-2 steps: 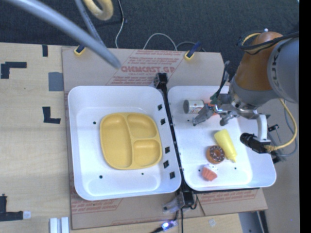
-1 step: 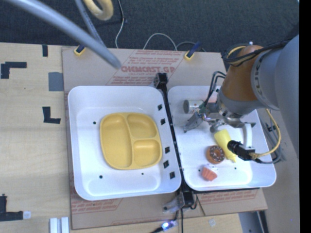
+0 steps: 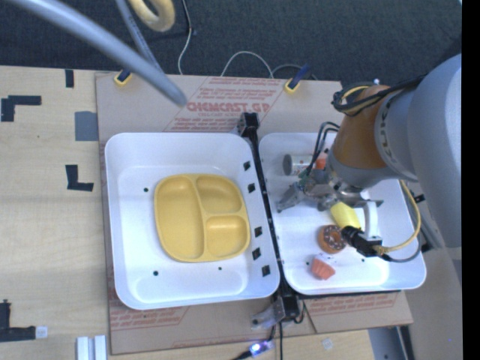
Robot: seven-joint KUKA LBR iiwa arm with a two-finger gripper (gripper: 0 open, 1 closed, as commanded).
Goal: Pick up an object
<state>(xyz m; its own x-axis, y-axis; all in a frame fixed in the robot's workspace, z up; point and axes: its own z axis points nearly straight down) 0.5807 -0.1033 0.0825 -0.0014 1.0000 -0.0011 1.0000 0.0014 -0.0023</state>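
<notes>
Dark carpet running behind pale wooden bench; cardboard sheet lying on top, black tape marks showing left.

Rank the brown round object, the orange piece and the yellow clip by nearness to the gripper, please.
1. Brown round object, in the right bin, close to the gripper.
2. Orange piece, same bin, near its front edge.
3. Yellow clip, at the far left corner of the board.

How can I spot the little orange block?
Find the white bin the grey arm reaches into, beside the other bin with the yellow plate. Near its front edge, below a round brown thing, lies the small orange block. It is the only reddish, boxy piece there.
</notes>
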